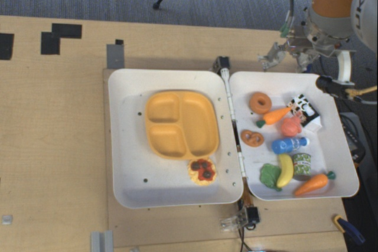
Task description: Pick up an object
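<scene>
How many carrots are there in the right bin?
2. One carrot lies near the donut; the other carrot lies at the bin's near edge, right of the banana. More could be hidden.

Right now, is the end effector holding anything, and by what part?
Nothing held. The end effector sits above the right bin's far edge, apart from the toys.

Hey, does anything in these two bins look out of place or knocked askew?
One thing: the small pizza lies on the left bin's floor against the yellow divided plate's lower rim, not in a compartment. The toy food heaped in the right bin looks jumbled, nothing spilled.
</scene>
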`<act>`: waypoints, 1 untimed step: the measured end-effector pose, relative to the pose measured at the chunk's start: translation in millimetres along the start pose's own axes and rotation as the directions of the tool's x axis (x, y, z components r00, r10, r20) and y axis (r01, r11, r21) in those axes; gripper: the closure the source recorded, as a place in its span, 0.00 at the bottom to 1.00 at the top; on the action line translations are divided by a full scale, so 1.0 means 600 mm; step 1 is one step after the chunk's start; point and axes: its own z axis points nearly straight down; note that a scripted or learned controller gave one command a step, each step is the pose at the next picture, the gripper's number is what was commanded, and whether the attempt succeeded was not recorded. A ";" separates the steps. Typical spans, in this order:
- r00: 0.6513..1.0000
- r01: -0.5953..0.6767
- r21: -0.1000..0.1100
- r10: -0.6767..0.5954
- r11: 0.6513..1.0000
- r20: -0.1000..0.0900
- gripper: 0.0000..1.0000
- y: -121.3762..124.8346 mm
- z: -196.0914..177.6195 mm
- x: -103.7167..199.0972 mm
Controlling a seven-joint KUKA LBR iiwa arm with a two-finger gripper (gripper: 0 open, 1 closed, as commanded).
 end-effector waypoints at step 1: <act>0.998 0.055 -0.004 -0.055 0.998 0.002 0.00 -0.096 0.282 -0.059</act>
